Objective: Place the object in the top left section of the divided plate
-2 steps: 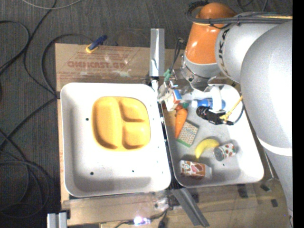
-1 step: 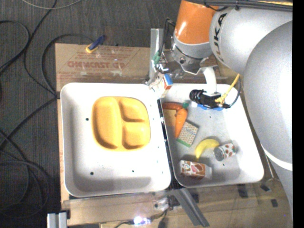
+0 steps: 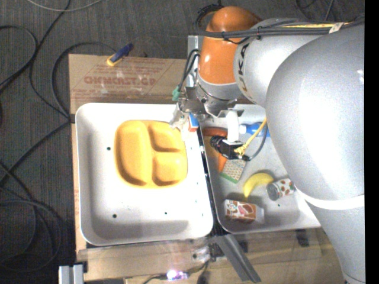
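A yellow divided plate lies in the left bin, a little above that bin's middle, with one long section on its left side and two smaller ones on its right. The arm fills the right and upper right of the frame, its orange band at top centre, and its wrist comes down over the divider between the two bins. The tool sits at the plate's upper right corner, just above the rim of the left bin; whether it is wide or narrow cannot be told, and something small and red and white shows at its tip, but I cannot tell whether that is a held thing or part of the wrist. Which object is meant for the plate is not clear. In the right bin, a banana lies near the middle, a small can just to its right, a red and white carton below them near the bottom edge, a green meshed sponge left of the banana, and an orange thing partly hidden under the wrist cabling. Behind the left bin, at upper left, a brown cardboard sheet rests on the desk with a blue and yellow clip at its top edge. Dark cables trail over the grey floor at the left of the frame.
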### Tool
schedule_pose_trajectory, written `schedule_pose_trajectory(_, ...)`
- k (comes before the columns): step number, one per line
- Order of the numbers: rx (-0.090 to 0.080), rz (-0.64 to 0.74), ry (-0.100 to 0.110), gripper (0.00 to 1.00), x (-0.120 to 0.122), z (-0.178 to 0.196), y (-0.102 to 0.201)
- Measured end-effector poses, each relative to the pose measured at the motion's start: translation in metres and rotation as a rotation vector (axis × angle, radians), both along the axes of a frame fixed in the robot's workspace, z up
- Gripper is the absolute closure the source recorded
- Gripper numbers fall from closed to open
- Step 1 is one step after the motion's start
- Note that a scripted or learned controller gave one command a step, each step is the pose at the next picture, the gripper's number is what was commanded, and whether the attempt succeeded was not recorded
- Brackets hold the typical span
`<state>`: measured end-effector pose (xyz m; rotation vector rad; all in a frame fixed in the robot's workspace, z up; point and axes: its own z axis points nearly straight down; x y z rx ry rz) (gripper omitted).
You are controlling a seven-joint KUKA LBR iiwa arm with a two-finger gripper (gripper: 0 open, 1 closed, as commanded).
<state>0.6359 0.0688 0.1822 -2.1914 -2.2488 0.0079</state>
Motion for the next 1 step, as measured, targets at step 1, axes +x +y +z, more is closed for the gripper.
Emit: schedule_pose_trajectory(1,0.0,0.0,-0.001,0.0,0.0001,0.0002,0.0)
